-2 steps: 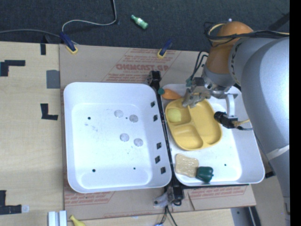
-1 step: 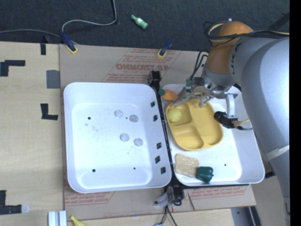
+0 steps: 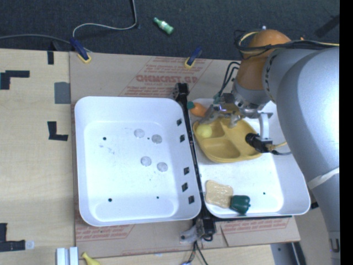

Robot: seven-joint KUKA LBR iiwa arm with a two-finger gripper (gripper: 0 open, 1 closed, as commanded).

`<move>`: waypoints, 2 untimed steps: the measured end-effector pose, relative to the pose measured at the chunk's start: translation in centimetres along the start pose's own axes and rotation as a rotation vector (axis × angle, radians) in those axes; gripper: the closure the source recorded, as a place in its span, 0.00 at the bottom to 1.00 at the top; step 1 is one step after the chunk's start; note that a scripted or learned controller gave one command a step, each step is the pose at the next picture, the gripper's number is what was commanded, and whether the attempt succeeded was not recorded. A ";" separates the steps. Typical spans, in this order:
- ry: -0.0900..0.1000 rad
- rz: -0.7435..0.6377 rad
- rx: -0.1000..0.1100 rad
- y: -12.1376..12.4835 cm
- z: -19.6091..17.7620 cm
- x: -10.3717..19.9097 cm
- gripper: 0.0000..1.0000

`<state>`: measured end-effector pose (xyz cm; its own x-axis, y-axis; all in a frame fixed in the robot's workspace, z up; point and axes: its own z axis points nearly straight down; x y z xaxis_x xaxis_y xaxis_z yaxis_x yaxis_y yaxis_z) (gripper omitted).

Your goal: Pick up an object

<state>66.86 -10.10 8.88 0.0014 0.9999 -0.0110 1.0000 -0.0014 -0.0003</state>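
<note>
A yellow divided plate (image 3: 229,146) was seen in the upper part of the right bin (image 3: 276,189), right of the frame's centre, and a small yellow ball-like object (image 3: 204,131) lay at its left end. Just above that, at the bin's upper left corner, an orange object (image 3: 198,109) was partly visible against the divider. Near the bottom of the same bin a tan, cracker-like square (image 3: 218,193) was seen, with a dark green pepper-like object (image 3: 240,203) touching its lower right corner.

The gripper (image 3: 231,110) was positioned over the upper edge of the yellow plate, just right of the orange object. Whether anything was gripped, and how the end effector was set, could not be told from this view, as the tip was obscured by the wrist hardware and cables. The arm (image 3: 309,109) occupied the right side of the frame, its grey body large and close to the camera, and the orange band (image 3: 259,54) was visible at the upper right.

The left bin (image 3: 88,164) took up the centre-left of the frame, and four greyish round marks (image 3: 150,148) were noted on its floor. Both bins rested on a sheet of brown cardboard (image 3: 160,79). Beyond it, at the top of the frame, a small green object (image 3: 164,25) and a thin cable (image 3: 105,26) lay on dark carpet (image 3: 220,15).
</note>
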 end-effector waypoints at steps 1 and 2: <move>-0.012 0.001 -0.006 0.1 -1.3 -0.5 1.00; -0.007 0.000 -0.003 0.0 -1.0 -0.2 0.00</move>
<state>66.90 -10.24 9.91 0.0012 0.9998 -0.0177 1.0000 -0.0011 0.0027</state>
